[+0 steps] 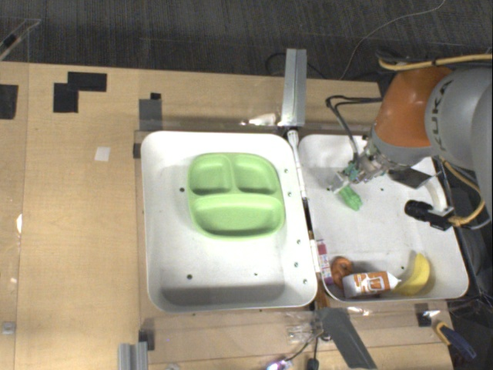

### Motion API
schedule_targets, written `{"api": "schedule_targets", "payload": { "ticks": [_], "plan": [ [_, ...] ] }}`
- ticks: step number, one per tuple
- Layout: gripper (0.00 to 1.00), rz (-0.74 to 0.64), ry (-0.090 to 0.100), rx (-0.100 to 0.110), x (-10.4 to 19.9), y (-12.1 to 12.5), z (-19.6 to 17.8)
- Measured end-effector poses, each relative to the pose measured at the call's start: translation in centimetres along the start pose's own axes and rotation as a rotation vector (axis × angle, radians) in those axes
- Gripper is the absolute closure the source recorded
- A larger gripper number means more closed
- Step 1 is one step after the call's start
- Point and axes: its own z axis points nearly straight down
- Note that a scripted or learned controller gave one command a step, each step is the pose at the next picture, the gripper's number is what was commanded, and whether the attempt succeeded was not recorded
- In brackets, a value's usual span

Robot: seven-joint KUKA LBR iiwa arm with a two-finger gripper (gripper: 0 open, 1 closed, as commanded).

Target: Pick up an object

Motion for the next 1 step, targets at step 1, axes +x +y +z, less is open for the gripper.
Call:
{"api": "schedule_targets", "payload": {
  "ticks": [1],
  "plan": [
    [1.0, 0.263, 0.007, 0.015, 3.5, 6.11, -8.29]
  ]
}}
